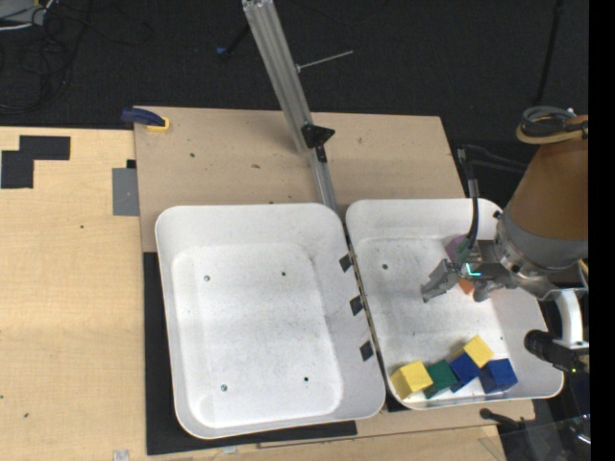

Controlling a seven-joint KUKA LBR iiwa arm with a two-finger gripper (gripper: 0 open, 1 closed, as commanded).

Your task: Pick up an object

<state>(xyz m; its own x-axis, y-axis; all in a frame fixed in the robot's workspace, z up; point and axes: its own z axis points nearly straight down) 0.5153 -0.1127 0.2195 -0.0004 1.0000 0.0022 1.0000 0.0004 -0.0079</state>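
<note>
The bench (240,161) carries two shallow white bins side by side. The left bin (183,248) lies well apart from the action; the right bin (404,229) holds everything that matters.

The arm (548,200) reaches in from the right, and its gripper (452,279) hangs over the middle of the right bin, pointing left and down. Whether it is open or closed I cannot tell, and nothing can be seen clearly held in it. A small orange patch (468,285) sits right against the gripper; whether it is an object or part of the tool is unclear.

The candidates for picking lie in a tight row along the right bin's near edge, well below the gripper: a yellow block (414,377), a green block (442,376), a blue block (463,370), a second yellow block (478,351) and a second blue block (498,375), each touching or nearly touching its neighbour.

They look like small rigid cubes, probably light, stiff, not fragile, with smooth faces that could slip under a shallow pinch. Being roughly cubic, none has a real long axis; the row as a whole runs left to right along the bin wall, tilting slightly upward to the right. The crowding is the difficulty: the best hold is likely across two opposite flat faces of an end block, the left yellow one or the right blue one, where one side is free.
</note>
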